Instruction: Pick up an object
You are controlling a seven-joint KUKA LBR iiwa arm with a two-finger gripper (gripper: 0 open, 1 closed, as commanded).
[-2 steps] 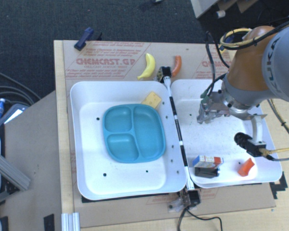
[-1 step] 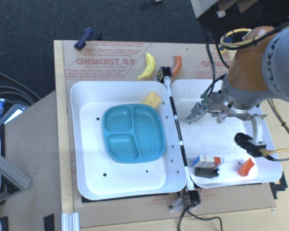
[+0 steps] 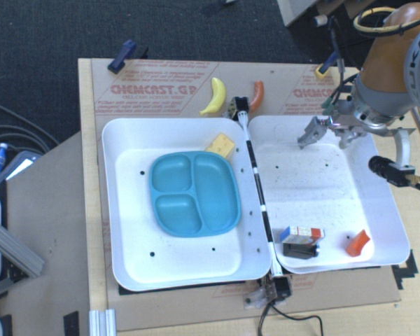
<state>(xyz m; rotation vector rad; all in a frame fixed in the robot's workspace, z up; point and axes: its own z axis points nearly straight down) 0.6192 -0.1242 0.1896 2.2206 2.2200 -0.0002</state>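
Clearly the jaws stand open with nothing between them, the gripper [image 3: 327,133] hanging over the far part of the right bin [image 3: 378,187]. Well apart from it, near the front wall of this bin, lie a small box [image 3: 301,234], a dark block [image 3: 299,249] and an orange piece [image 3: 358,243]. Beside it, the left bin [image 3: 126,208] holds a blue divided plate [image 3: 194,192] and a yellow block [image 3: 220,145].

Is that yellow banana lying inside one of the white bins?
No, the banana lies on the bench board beyond the left bin's far rim.
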